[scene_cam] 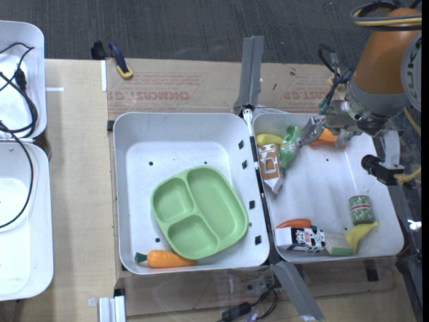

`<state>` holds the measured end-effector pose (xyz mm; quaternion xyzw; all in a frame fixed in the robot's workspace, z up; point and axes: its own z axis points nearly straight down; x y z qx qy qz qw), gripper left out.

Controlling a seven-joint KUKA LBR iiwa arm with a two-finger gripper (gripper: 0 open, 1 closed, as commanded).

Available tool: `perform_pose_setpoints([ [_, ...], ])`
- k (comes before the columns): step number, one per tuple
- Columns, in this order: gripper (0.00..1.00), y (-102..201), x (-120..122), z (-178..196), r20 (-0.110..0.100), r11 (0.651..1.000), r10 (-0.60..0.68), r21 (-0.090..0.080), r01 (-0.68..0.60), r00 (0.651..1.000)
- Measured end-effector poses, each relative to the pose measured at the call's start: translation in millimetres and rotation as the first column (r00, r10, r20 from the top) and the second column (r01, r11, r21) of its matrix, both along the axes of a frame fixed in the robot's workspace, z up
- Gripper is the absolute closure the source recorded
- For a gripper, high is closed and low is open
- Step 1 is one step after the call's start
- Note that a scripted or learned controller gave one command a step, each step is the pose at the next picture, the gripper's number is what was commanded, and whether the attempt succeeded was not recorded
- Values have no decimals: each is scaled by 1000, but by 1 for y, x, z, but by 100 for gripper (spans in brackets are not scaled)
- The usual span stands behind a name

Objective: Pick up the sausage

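Approach step, by my read: nothing lifted. Gripper [314, 133] sits low over the back of the right bin [385, 180], and I can't tell from this angle whether the jaws are apart or together; the wrist hardware blocks the view.

What I take for the sausage [293, 223] is the reddish-orange elongated piece at the front-left of the right bin. It lies flat, close to the divider wall and touching or just behind the cow-print carton [308, 237]. It is well apart from the gripper, at the opposite end of the bin.

Caveat: an orange item [326, 137] lies right beside the gripper, partly hidden by it. I can't identify it. If the program is going for that one, I think it's the wrong target.

Clutter near the gripper: green bag [289, 146], yellow piece [268, 139], small orange box [269, 163]. Green can [362, 210] and banana [362, 232] lie to the front-right, off the direct path.

Next move as I see it:
- raise clear of the bag
- travel toward the front-left corner
- align the jaws across the sausage's short axis
- descend

Risks: bin wall and carton crowd the sausage, so little room on either side. Could nudge the carton or pinch both.
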<state>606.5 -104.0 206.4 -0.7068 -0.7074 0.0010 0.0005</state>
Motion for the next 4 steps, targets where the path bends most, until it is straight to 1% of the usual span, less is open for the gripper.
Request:
perform_pose_setpoints([
  [1, 0, -80, 24, -11, 1, 1000, 7, -1, -7, 1000],
  [2, 0, -119, 53, 18, 3, 992, 126, -2, -126, 992],
  [3, 0, -114, 56, -80, 11, 996, 86, 1, -86, 996],
  [4, 0, -109, 25, -111, 11, 988, 153, 7, -153, 988],
])
